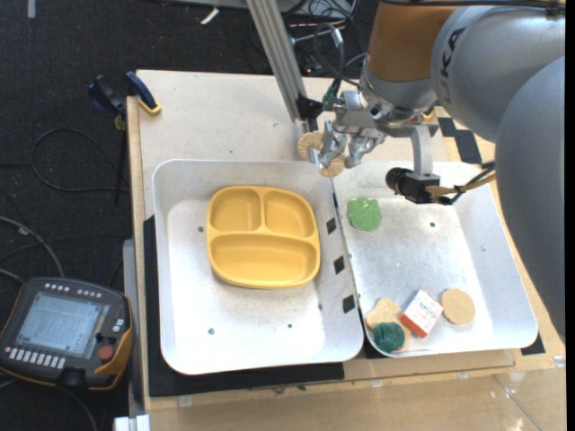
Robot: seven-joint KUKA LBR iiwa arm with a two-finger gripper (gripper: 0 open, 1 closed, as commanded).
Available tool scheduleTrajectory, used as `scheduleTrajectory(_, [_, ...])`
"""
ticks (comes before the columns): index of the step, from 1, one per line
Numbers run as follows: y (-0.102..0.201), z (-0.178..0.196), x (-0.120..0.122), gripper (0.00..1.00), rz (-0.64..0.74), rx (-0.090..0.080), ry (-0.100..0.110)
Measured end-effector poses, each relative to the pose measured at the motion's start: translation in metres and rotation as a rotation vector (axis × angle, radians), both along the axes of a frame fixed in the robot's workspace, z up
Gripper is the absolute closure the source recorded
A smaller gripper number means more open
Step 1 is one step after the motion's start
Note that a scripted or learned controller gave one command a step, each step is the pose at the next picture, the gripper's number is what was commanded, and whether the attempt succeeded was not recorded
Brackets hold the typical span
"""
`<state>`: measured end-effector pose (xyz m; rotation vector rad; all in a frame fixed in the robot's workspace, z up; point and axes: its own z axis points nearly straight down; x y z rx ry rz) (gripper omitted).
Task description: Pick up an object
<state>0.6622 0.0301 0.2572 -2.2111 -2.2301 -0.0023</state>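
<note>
Tan cookie-looking piece [332, 162] is sitting pinched in my gripper [334, 160], hovering at the yellow tray's [263, 237] 1 o'clock.

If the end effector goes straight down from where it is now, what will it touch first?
Probably the rear rim where the two bins meet. The end effector points down there, with a small tan object at its fingertips. Depth is unclear from this slanted view.
</note>
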Motion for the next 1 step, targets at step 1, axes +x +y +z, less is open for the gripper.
scheduleTrajectory(1, [0.0438,-0.0144,-0.014,1.0,-0.001,-0.001,0.003])
